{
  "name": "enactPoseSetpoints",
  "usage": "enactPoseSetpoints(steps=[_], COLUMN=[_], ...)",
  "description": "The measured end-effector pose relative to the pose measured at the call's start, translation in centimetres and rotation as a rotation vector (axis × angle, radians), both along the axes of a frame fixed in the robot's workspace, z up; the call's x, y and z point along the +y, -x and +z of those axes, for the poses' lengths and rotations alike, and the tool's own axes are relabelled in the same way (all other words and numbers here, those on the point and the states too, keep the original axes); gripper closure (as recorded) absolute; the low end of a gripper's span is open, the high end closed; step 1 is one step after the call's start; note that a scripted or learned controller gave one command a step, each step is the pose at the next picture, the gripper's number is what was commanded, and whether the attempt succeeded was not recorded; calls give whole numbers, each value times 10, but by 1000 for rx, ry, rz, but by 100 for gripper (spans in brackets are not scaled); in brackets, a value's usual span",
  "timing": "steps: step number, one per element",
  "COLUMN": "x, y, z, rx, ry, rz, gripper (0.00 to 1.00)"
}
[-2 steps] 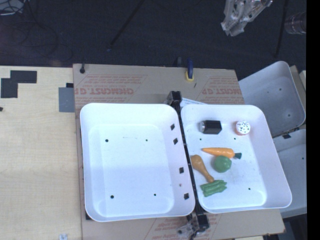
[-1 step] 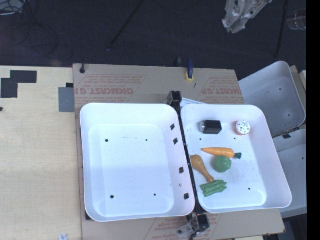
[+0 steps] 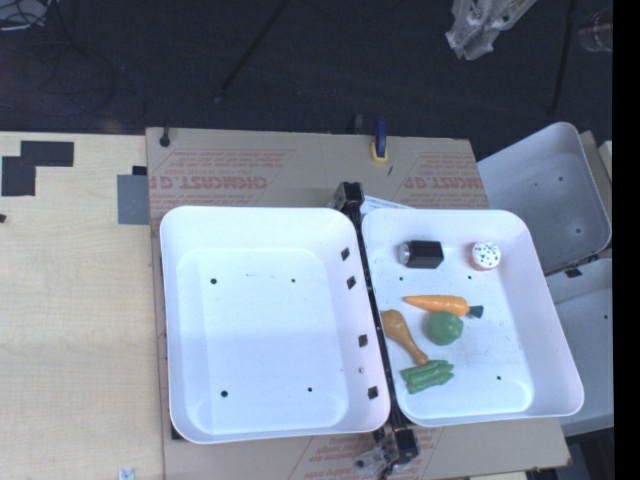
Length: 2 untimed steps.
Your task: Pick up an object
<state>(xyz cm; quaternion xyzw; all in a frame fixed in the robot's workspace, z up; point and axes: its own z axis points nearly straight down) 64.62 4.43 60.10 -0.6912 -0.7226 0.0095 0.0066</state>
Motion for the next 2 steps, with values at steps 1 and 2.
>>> enactPoseSetpoints(steps=[1,2], x=[2,4], y=[-1,-2], z=[9,18], rx=[-5,-14], ry=[0,0], rz=[7,13], gripper=[100,100])
